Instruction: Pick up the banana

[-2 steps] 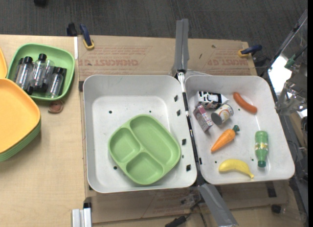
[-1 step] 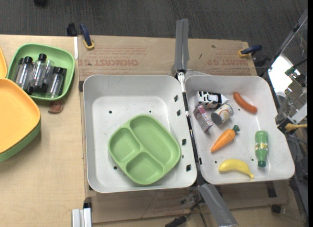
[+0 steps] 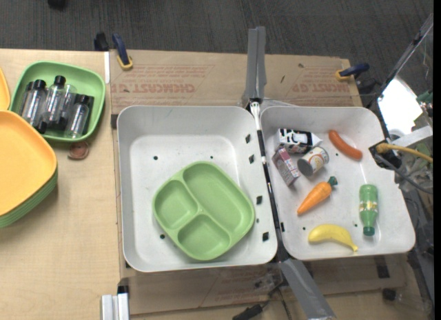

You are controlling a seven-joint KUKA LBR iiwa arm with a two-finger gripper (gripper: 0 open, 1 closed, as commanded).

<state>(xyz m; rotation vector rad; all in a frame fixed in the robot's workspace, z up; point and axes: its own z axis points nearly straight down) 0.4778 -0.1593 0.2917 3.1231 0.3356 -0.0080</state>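
**Bins, tray and clutter on the bench**

The left white bin (image 3: 131, 174) holds a light green plastic tray with three compartments (image 3: 203, 210). In the right white bin (image 3: 393, 239) lie an orange toy carrot (image 3: 315, 196), a red-orange sausage (image 3: 344, 145), a small green plastic bottle (image 3: 368, 207), a silver can on its side (image 3: 312, 163), a greyish wrapped packet (image 3: 285, 165) and a black-and-white carton (image 3: 298, 137). Left of the bins, a green square dish (image 3: 93, 81) carries several dark-capped bottles (image 3: 55, 105), beside stacked yellow plates (image 3: 24, 170)
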